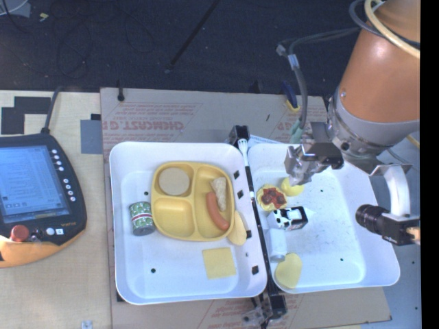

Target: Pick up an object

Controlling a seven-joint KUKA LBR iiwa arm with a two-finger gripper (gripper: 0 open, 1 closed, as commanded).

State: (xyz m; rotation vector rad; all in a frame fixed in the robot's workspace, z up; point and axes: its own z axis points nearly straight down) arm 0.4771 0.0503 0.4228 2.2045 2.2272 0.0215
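1. The right bin has bare floor across its right and near-right part.
2. Its left side is crowded: a red-topped piece, a black-and-white cow toy, a pale cylinder and a yellow chip sit close together.
3. The left bin is mostly taken by a yellow tray, a can and a cheese slice.
4. The arm overhangs the far right corner.

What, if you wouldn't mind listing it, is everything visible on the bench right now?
white bins: 2, white, side by side.
divided tray: 1, yellow, left bin, holding toy food.
small can: 1, green, left of tray.
cheese slice: 1, yellow, left bin front.
cow figure: 1, black-white, right bin.
red-topped piece: 1, right bin.
yellow chip: 1, right bin front.
teach pendant: 1, left.
gripper: 1, grey, above right bin.
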